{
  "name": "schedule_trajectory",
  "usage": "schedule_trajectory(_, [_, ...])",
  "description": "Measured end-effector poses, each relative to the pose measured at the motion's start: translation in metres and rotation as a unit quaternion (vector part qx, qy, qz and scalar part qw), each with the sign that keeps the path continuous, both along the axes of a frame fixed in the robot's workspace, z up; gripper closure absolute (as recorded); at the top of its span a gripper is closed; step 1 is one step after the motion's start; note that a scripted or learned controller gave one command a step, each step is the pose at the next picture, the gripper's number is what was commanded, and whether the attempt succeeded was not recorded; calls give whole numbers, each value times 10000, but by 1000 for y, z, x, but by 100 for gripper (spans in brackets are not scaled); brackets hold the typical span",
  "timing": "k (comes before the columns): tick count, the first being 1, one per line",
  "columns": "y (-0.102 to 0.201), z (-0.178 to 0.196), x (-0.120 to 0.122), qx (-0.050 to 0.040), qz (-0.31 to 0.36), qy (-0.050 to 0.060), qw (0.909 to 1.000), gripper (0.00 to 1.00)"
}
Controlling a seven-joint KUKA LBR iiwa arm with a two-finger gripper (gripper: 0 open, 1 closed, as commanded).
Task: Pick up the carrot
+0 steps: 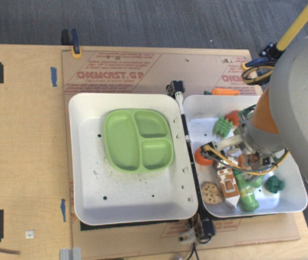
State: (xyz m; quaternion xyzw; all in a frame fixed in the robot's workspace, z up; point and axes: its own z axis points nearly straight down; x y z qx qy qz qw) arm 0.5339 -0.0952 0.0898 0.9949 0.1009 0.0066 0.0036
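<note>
At the upper right of the frame, your carrot (225, 92) lies on the table just beyond the right bin (292, 202). The tool (235, 155) hangs inside that bin among toys.

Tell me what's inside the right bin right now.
The right bin holds a jumble of toy food: a cookie, a green bottle, a green block and an orange-red piece. The arm covers the bin's right part, so anything beneath it is hidden.
</note>
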Motion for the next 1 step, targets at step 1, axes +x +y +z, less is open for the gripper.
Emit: schedule_trajectory(1, [-52,77,66,29,642,74,9979,0])
